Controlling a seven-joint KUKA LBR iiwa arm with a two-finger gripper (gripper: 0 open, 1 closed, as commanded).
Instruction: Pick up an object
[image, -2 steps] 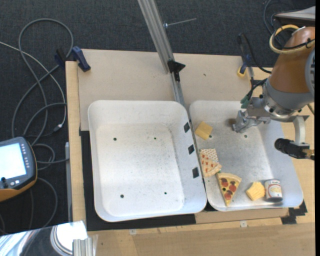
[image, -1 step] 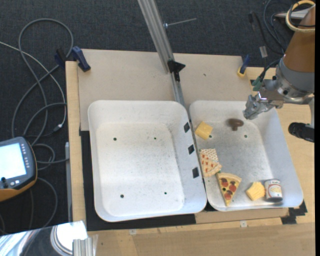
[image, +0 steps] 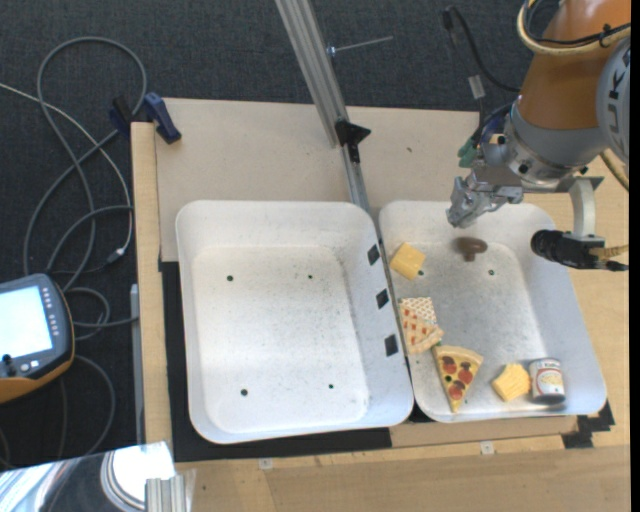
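Nearest to the claw: a small brown disc (image: 471, 246), lying flat in the upper part of the right bin (image: 520, 305), right of the frame's centre. Looks light, low and probably rigid, like a toy food piece; too small to tell the material. Offers little height to grab, so likely best taken across its width, low against the bin floor. May skid on the smooth white plastic if pinched off-centre.

Just above it in the picture, apart from it: the claw (image: 470, 207), hanging over the bin's upper edge. Cannot tell whether open or closed. Holds nothing visible.

Left of the disc, near the bin's left wall: a yellow cheese block (image: 407, 261). Chunkier, with flat sides; seems the easier grip. Below that, a waffle piece (image: 419, 322), thin and flat, hard to get under. Lower still, a pizza slice (image: 457, 373), equally flat. At the lower right, a second cheese wedge (image: 511, 381) just beside a small tin can (image: 547, 380). Appears to lie on its side, so could roll; probably the heaviest and slickest of the lot. Crowded there, with little room for a clean approach.

Further out: the left bin (image: 185, 235), touching the right one along the middle. Beyond the bins, a metal rail (image: 318, 75) slanting down from the top, a blue clamp (image: 160, 115) at the bench's upper left corner, and a handheld control screen (image: 25, 330) with loose cables at the far left.
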